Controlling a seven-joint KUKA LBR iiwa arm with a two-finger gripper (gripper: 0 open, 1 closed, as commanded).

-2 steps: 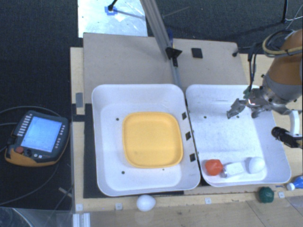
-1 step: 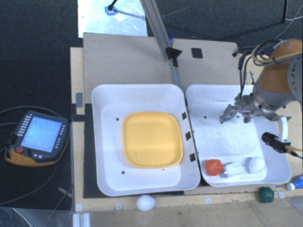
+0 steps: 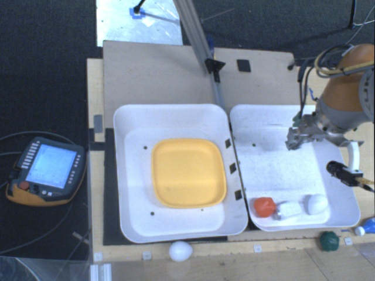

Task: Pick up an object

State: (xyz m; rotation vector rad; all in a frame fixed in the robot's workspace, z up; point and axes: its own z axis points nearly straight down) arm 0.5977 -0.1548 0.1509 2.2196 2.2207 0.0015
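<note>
Gripper (image 3: pixel 295 138) hangs over the right bin (image 3: pixel 258 119), toward its far right side; whether it is released or clenched cannot be told from this angle.

3 candidates lie in a row along that bin's near edge: an orange-red piece (image 3: pixel 263 206), a white cylinder (image 3: pixel 289 209) touching it, and a white egg-shaped thing (image 3: pixel 317 204) just beside.

The left bin (image 3: pixel 132 157) carries a yellow plate (image 3: pixel 189 172).

Judgement: all 3 look light and rigid. The egg is smooth and likely to slip. The orange-red piece seems easiest, taken across its short sides.
</note>
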